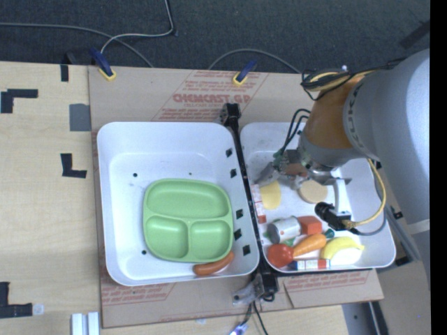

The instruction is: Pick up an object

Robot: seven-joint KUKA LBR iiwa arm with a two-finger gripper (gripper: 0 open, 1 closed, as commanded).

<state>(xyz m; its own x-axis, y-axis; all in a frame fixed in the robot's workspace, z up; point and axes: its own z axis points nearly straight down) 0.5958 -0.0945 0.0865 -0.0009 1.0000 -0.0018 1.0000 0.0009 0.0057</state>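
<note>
Camera view: left bin contained a green sectioned plate and a sausage at its near wall. Right bin contained a yellow round piece, a silver can, a carrot, a tomato, a banana and a marker, clustered near. Gripper hung over the right bin's far-left part, just above the yellow piece; jaw state could not be told.

Light: bright, even, from overhead.
Glare: the white bins are nearly washed out.
Shadows: soft, faint beneath the green tray.
Focus: slightly soft throughout; the arm looks blurred.
Resolution: low, small items indistinct.
</note>
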